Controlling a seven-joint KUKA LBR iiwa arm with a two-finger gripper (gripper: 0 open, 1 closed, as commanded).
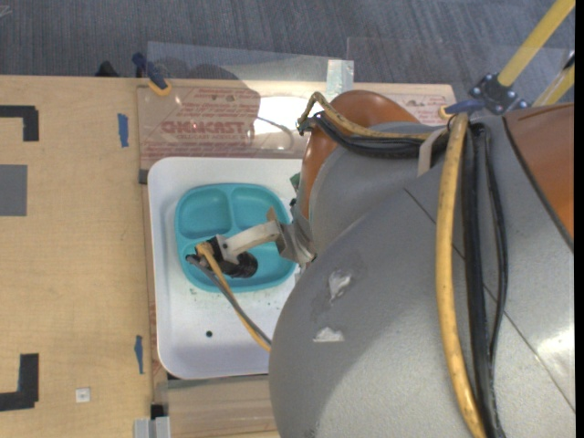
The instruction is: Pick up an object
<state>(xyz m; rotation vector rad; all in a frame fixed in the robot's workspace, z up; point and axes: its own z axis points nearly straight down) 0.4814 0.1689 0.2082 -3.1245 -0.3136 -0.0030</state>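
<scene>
Camera view, looking down at a slant: a grey arm (411,290) with an orange band comes in from the right and reaches down into a shallow white bin (182,336) set on a pale wooden bench (73,245). The claw (294,241) sits low at the bin's right side, mostly covered by the arm's own bulk. Whether it is open or closed, and whether it has hold of anything, cannot be told from here. Just beside the claw, toward the view's left, a teal divided plate (219,210) with three compartments lies flat on the bin floor. Its nearest edge is very close to the claw, though contact cannot be made out. Lower in the view than the claw and further left, a tiny dark speck (209,334) rests on bare white floor, apart from the plate. The plate looks like the one thing worth picking. The step in hand appears to be settling on a grip, and a wide, flat plate offers none across its middle. A good try would take the raised rim or a ridge between compartments, with the claw straddling that thin wall and coming straight down. The plate looks like light, smooth plastic, so it would likely slide or tip if caught off-centre, and a slow, level lift would suit it.
</scene>
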